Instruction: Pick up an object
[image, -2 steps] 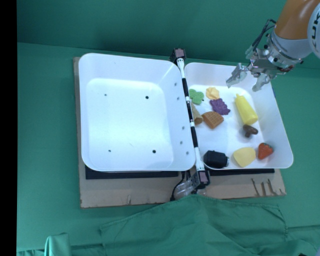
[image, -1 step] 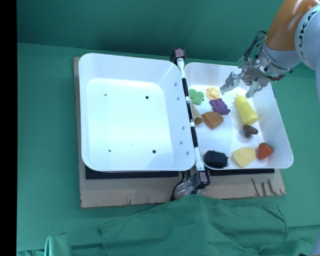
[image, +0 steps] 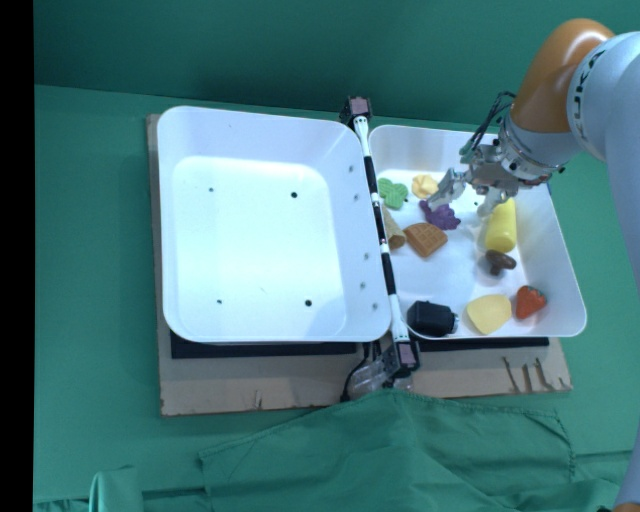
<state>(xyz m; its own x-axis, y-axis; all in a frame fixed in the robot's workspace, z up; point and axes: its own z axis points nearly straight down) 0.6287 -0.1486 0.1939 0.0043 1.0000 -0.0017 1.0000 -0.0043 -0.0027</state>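
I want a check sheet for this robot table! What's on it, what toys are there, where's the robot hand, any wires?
Surface: green cloth under brown cardboard bearing the left bin and the right bin.
Job's things: in the right bin, green piece, purple grapes, waffle, yellow corn, brown mushroom, strawberry, yellow slice, black object.
Clutter: folded green cloth at the front edge.
Grippers: gripper over the right bin between grapes and corn; jaws apart, nothing between them.
Cables: black cable beside the wrist.
Surroundings: green backdrop.
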